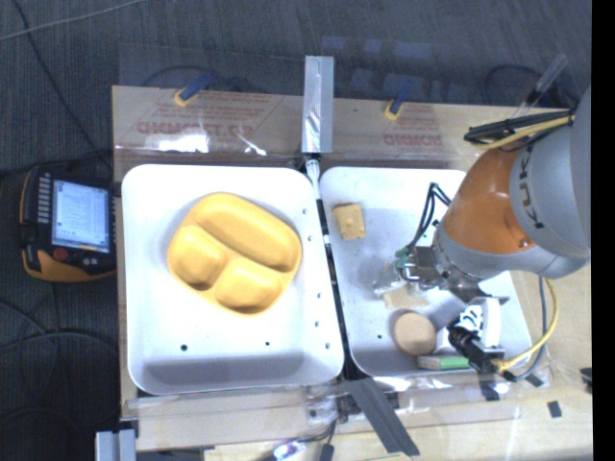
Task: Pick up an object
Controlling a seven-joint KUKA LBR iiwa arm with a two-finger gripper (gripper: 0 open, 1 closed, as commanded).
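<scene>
Hand point(411, 269) is low over the right bin point(363, 257), near its middle, under the orange wrist band point(485, 214). Cannot tell if the hand is wide or narrow, since the wrist hides it from above. Nothing is seen held.

A pale flat scrap point(398, 299) lies just below the hand, touching or nearly so; cannot tell which. A tan ball point(415, 332) sits just beyond it toward the front rim. A green stick point(444, 361) lies flat beside the ball, along the front wall. A tan cracker-like square point(349, 221) lies well apart from the hand, in the back left corner of the same bin.

The grey arm link point(553, 209) has dark lettering that reads like "KU", with the rest cut off.

Left bin point(192, 344) holds one big yellow lumpy object point(233, 251), roughly centred and clear of the walls.

A metal bar point(318, 104) stands at the back between the two bins. The tabletop point(269, 113) behind the bins has reddish printed blocks, one per bin, too faint to read. Two blue-and-yellow clamps point(192, 91) point(396, 107) sit on its back edge.

On the dark carpet to the left is an orange-and-black pendant point(67, 221) with a lit screen; its text is too small to read.
</scene>
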